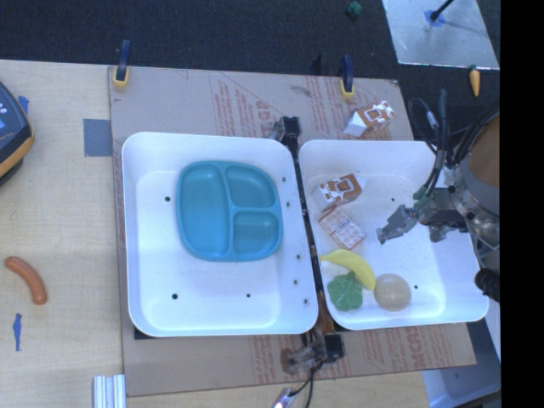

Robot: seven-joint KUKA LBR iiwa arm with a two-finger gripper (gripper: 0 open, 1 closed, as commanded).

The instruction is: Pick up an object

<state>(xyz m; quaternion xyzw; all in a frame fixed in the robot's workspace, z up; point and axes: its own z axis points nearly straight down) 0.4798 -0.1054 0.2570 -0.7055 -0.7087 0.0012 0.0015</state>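
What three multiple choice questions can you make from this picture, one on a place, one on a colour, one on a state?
1. Where is the divided plate?
A. in the left bin
B. in the right bin
C. on the bare bench

2. What colour is the banana?
A. red
B. yellow
C. blue

3. What is the gripper doing?
A. lifting the banana
B. gripping the plate
C. holding nothing over the right bin

Answers: 1 A, the plate lies inside the left bin. 2 B, it is yellow beside a green leaf. 3 C, nothing sits between its fingers.
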